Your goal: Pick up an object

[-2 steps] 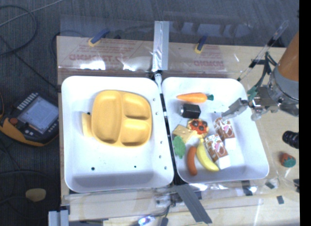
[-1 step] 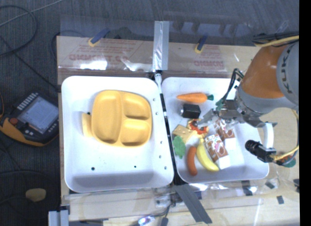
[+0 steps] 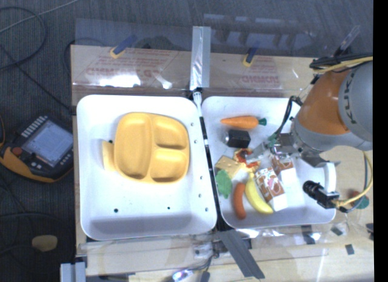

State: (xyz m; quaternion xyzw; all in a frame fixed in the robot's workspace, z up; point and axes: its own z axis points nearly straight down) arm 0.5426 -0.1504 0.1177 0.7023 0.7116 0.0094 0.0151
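**benchwatcher:** ok so where's everything sitting? I see the grey arm with the orange band (image 3: 324,108) coming in from the right, bent over the right-hand shallow white bin (image 3: 303,215).

**binpicker_42:** yep. The hand (image 3: 274,147) is low over the middle of that bin, right around the pile of stuff. Honestly can't tell how it's set or whether it has anything, it's all dark metal bits mixed in with the clutter there.

**benchwatcher:** what's in the pile?

**binpicker_42:** orange toy carrot with a green top (image 3: 241,121) near the back wall, small black block (image 3: 238,137) just below it. Then a tan cracker-looking square (image 3: 227,165), a green leafy piece (image 3: 224,184), a red-orange sausage (image 3: 240,200), a yellow banana (image 3: 257,197) beside it, and a white carton with red-brown print (image 3: 274,185) touching the banana. All plastic food, packed close together toward the front left of the bin.

**benchwatcher:** and the left one?

**binpicker_42:** left white bin (image 3: 97,214) has a yellow divided plastic tray (image 3: 150,146), flipped or not I can't say. Both bins sit side by side on the table (image 3: 91,62).
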